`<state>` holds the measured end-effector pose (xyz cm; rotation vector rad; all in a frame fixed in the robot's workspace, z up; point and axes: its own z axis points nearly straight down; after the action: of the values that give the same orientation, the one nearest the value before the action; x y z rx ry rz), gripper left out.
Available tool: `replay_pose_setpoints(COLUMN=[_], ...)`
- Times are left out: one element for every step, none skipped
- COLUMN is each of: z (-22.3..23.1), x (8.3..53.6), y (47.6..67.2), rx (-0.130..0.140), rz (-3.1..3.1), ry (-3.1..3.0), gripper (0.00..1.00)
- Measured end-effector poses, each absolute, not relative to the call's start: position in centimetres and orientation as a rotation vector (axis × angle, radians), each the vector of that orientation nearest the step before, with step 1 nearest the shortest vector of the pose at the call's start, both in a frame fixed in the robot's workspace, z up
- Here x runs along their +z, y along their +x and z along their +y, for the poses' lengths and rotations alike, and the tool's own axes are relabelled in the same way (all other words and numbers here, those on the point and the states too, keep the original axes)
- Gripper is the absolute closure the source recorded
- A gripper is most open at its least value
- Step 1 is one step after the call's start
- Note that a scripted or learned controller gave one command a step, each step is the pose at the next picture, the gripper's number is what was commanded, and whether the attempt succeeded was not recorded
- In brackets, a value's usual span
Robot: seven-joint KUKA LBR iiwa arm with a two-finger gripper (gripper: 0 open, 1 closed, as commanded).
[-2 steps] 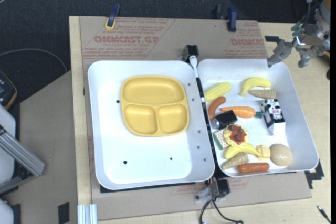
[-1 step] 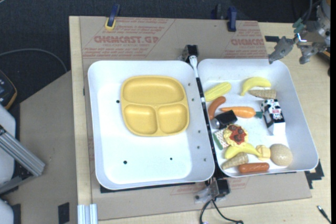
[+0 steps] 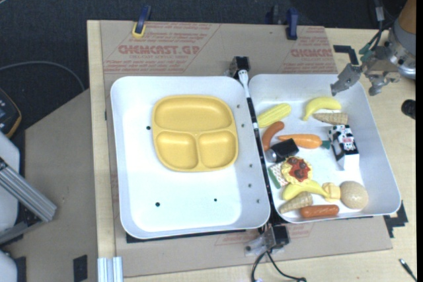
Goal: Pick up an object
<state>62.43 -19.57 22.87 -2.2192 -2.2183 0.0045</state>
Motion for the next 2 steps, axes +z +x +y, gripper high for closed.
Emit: replay_pose_setpoints(z=[-19.5,-19.3], x=[18.5,14.2], y=[62.8,62.5], rx=[0.004,0.004], rz=[-2.218,-2.219], ry=[-2.218,-2.217], gripper=[0.0,0.0])
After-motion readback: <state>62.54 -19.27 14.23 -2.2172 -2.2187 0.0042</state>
